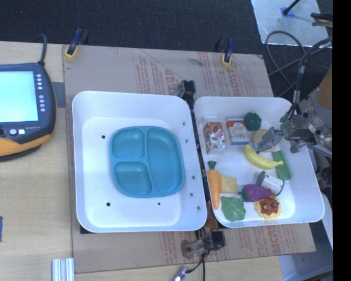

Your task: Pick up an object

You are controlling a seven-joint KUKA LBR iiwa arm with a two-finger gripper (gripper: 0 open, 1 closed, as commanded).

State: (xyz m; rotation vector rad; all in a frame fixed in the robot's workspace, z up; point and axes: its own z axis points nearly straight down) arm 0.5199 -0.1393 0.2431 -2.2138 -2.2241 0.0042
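The right bin (307,206) holds several toy foods. Among them are a yellow banana (261,159), an orange carrot (215,184), a dark green broccoli (252,120) and two small printed boxes (215,136). A purple eggplant (255,191), a green leafy piece (232,208) and a red and yellow piece (268,207) lie near the front. My gripper (282,142) hangs over the bin's right side, just above the banana's right end. Its fingers (268,139) stand open with nothing between them.
The left bin (87,209) carries a blue divided plate (146,160). A tablet-like pendant (14,107) lies at the far left of the bench. Clamps and cables sit at the bins' seam (188,88) and at the front.
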